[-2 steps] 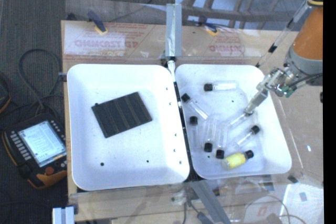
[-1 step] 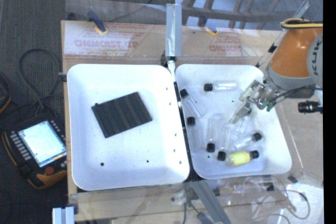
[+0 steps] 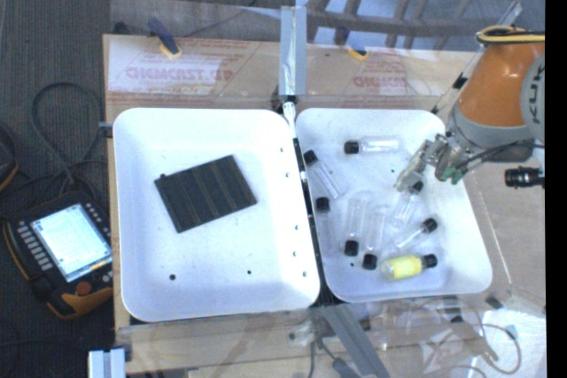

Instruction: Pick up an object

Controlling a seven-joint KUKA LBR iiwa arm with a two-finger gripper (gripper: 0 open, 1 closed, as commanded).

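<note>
White plastic makes up the two bins we see side by side on the desk [image 3: 124, 75]. We find a dark ribbed mat [image 3: 205, 192] lying flat in the left bin [image 3: 142, 279], well apart from everything else. We see the grey and orange arm [image 3: 500, 93] reaching over the right bin [image 3: 469, 266], its hand [image 3: 416, 174] low above the clear vials [image 3: 372, 221]. We cannot tell how the hand stands. Several black-capped vials lie scattered just left of and nearer than the hand, and a yellow-filled vial [image 3: 403, 266] rests at the near side.
</note>
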